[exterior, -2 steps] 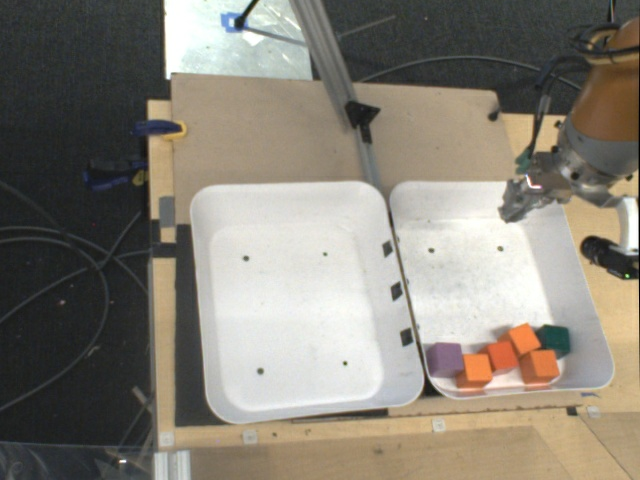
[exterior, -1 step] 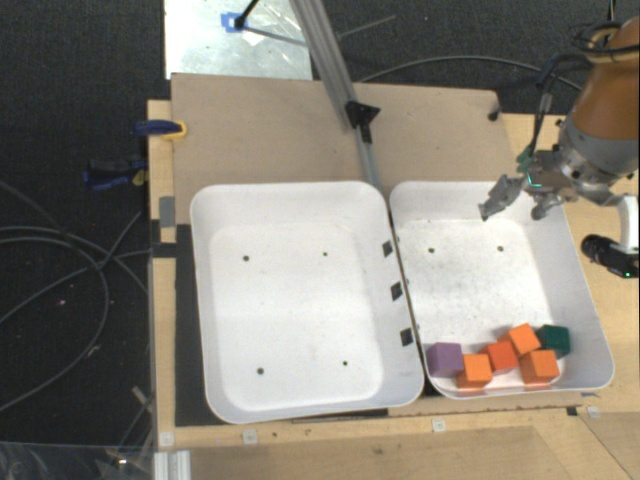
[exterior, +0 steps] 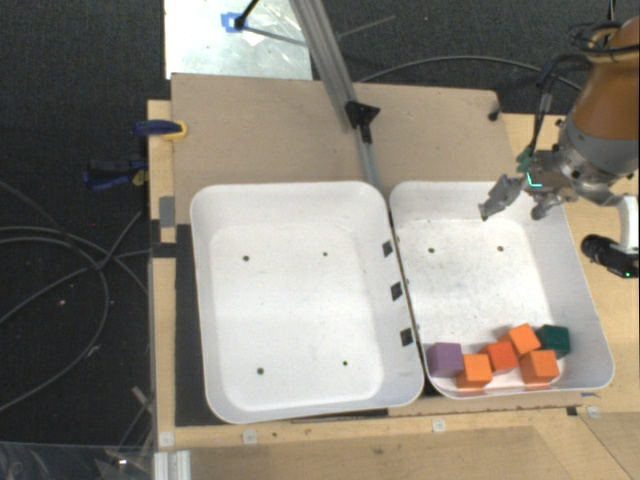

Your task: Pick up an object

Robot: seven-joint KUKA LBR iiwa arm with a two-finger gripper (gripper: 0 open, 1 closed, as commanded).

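Grey two-finger gripper (exterior: pixel 518 200) hangs w/ jaws spread, nothing held, over right white bin's (exterior: pixel 455 268) far end; small coloured wooden blocks (exterior: pixel 500 353) lie untouched at near edge. Pick not yet begun.

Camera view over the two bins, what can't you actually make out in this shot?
- Arm: cut off by the right edge, so its upper part is out of frame.
- Claw: small and blurred above the right bin; whether anything sits between its prongs is unclear.
- Blocks at the bin's near rim: packed together, so touching faces are hidden; the green block is partly behind an orange one.
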